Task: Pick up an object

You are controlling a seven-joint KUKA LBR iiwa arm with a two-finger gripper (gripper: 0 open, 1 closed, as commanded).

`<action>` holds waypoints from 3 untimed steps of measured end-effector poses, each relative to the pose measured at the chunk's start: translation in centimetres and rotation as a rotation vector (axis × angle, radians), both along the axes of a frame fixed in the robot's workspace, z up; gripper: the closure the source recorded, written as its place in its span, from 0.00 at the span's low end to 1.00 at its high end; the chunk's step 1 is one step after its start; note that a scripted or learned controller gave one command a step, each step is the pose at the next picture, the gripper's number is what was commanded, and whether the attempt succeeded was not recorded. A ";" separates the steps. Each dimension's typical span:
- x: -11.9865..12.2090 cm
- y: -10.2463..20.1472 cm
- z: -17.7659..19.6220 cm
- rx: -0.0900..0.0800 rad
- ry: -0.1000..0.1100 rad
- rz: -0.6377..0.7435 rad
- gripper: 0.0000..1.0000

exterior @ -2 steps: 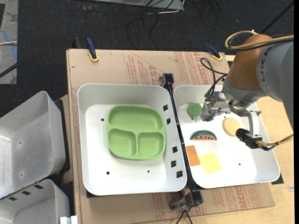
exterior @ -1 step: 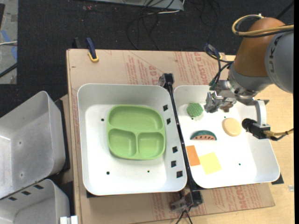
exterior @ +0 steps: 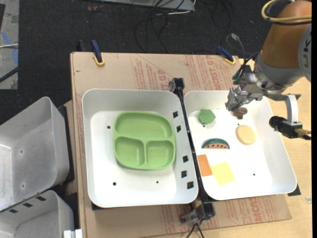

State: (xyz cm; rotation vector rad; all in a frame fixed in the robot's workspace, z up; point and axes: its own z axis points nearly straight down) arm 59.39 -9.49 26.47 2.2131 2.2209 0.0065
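The right bin (exterior: 277, 182) holds a green bumpy ball (exterior: 206, 116), a watermelon slice (exterior: 216, 144), a cream round piece (exterior: 245, 135), an orange flat block (exterior: 204, 164) and a yellow square (exterior: 223, 173). My gripper (exterior: 237, 108) hangs over the back of this bin, to the right of the green ball and above the cream piece. A small brownish thing (exterior: 240, 113) shows at its tip; whether it is held is unclear.
The left bin (exterior: 94, 148) bears a green divided tray (exterior: 144, 140). A black divider (exterior: 185, 133) runs between the bins. Grey tubs (exterior: 29, 152) stand at the left. Clamps (exterior: 98, 53) pin the cardboard at the back.
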 end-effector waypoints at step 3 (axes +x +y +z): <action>-2.4 15.9 -2.3 0.002 0.010 0.003 1.00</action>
